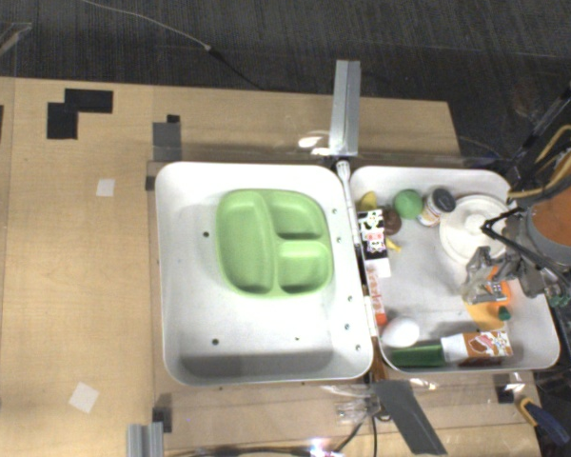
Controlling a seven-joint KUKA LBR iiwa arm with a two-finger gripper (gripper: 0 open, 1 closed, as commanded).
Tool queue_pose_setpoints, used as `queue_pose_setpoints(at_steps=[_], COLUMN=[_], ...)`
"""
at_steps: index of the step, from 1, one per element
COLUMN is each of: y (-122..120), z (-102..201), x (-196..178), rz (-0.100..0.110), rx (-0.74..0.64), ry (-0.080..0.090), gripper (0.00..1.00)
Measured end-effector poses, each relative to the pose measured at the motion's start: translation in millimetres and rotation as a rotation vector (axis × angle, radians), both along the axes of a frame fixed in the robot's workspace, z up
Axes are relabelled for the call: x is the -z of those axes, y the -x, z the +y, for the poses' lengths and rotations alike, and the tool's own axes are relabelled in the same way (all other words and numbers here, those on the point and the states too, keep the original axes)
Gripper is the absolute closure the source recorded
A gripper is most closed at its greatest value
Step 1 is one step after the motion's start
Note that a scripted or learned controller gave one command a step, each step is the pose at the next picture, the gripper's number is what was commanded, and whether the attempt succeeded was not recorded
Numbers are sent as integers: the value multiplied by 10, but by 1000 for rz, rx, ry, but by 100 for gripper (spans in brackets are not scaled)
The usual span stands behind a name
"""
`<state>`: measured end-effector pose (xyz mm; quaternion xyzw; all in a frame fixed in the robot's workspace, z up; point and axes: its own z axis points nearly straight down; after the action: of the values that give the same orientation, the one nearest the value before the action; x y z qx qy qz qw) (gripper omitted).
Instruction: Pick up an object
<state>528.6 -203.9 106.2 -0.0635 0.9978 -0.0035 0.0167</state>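
The right bin (426, 172) holds several small things. Among them are a green ball (407, 203), a grey-capped jar (442, 201), a white round dish (464, 228) and a black-and-white box (372, 233). A white egg shape (400, 332), a dark green bottle (419, 354) and a brown carton (483, 346) lie along the bin's front. My gripper (483, 276) hangs low over the right side of this bin, just in front of the white dish and directly above an orange item (485, 305). The arm's orange band (563, 219) is behind it at the right.
The left bin (190, 341) holds a green divided plate (271, 241). A metal post (345, 108) stands behind the wall between the bins. A long white and red pack (374, 291) lies along that wall in the right bin. Bare white floor (428, 284) shows in the right bin's middle.
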Motion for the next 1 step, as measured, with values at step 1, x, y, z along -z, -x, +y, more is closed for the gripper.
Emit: queue_pose_setpoints(at_steps=[1], y=[-461], z=[-8], x=[-315], rz=[23], rx=[-354], ry=[4], gripper=[100])
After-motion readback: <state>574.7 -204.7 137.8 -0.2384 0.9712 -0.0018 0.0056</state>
